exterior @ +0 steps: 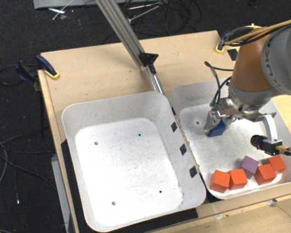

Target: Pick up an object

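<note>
Gripper at centre-right of frame, over blue block in right bin. Finger state: can't tell. Risk: off-centre grip, block slips out.

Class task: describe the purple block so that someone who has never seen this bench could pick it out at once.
Look in the right-hand white bin, along its near edge, where small blocks sit in a row. The purple block lies between the orange blocks; it is the only purple one.

Robotics lab: bench, floor cables.
</note>
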`<state>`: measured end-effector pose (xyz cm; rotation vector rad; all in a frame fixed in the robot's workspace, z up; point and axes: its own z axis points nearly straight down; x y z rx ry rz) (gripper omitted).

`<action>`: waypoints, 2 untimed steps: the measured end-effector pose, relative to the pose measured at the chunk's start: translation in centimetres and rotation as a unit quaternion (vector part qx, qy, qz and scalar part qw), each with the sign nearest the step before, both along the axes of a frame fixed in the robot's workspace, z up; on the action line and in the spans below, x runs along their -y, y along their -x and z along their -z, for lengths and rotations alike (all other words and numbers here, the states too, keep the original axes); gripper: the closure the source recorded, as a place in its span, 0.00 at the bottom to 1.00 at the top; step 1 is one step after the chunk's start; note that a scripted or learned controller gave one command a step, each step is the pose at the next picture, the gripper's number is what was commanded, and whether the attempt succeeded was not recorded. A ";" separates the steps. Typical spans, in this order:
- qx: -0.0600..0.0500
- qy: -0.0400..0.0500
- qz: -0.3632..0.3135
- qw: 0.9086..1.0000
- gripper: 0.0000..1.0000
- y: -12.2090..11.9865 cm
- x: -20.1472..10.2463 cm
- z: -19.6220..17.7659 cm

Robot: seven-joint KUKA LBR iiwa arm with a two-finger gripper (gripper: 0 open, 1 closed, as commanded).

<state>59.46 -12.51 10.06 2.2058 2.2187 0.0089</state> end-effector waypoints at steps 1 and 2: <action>-0.002 -0.003 -0.002 1.000 1.00 -2.4 -7.6 -10.0; -0.007 -0.003 -0.001 1.000 1.00 -1.8 -13.4 -9.4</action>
